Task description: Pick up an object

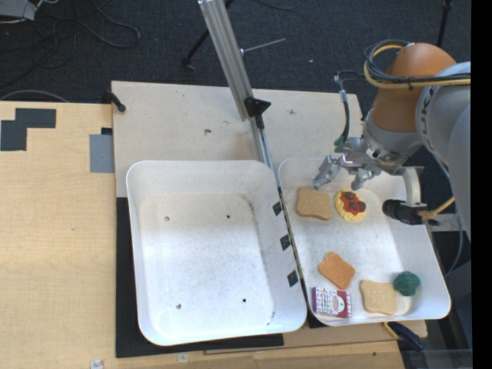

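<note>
Nearest the camera, along the front edge of the right bin (430, 271), a small pink-and-white printed packet (331, 301) is seen lying flat, with a pale slice of toy bread (381, 297) beside it and a dark green, knobbly ball-like item (407, 282) touching that slice at its right. Just behind the packet an orange-brown, flat, rounded piece (337, 269) is laid. Toward the back of the same bin a tan toast-shaped slice (314, 204) is placed, and just beside it a round yellow disc with a red topping (350, 205). The hand (343, 177) is held over these two items near the bin's back wall; its two fingers are seen spread apart, with nothing between them. The grey arm (438, 121) with its orange band (407, 83) is seen entering from the right. The left bin (154, 183) is a shallow white tray with rounded corners, its floor marked with small dark specks. Black clips are seen along the seam between the two bins. Both bins are carried on a pale beige bench (177, 121), over a black mat at the front. A ribbed aluminium bar (229, 52) is seen rising at a slant from the back of the bench. To the left a light wood-grain surface (54, 229) is seen, and behind, a dark carpeted floor (115, 29) with loose cables.
</note>
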`<state>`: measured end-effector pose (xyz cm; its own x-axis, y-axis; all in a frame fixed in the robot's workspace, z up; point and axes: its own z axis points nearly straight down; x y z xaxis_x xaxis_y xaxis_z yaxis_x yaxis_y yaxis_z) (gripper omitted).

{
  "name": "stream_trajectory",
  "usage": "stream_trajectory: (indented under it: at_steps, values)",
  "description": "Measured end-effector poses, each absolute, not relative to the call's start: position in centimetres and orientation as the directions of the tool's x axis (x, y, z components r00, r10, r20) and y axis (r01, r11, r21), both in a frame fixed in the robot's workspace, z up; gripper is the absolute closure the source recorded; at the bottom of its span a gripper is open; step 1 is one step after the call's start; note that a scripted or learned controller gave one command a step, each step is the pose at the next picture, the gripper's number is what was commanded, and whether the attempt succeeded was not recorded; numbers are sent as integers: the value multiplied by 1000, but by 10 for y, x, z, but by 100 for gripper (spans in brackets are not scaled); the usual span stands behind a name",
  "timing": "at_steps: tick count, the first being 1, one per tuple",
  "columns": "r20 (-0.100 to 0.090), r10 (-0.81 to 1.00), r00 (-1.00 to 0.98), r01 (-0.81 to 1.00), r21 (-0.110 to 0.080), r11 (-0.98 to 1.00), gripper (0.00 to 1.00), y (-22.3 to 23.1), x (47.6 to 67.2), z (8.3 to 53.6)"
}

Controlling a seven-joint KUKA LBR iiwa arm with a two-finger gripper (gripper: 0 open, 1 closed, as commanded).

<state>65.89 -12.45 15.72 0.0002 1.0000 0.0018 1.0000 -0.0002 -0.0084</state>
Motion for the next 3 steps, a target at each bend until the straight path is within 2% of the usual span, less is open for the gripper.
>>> stream_trajectory:
  at_steps: [1, 2, 3]
  values:
    - [-1, 1000, -1, 1000, 1, 1, 0, -121, 659, 99]
    - [-1, 1000, 3, 1000, 3, -3, 100, -122, 660, 111]
    - [-1, 1000, 2, 1000, 2, -2, 100, -128, 662, 156]
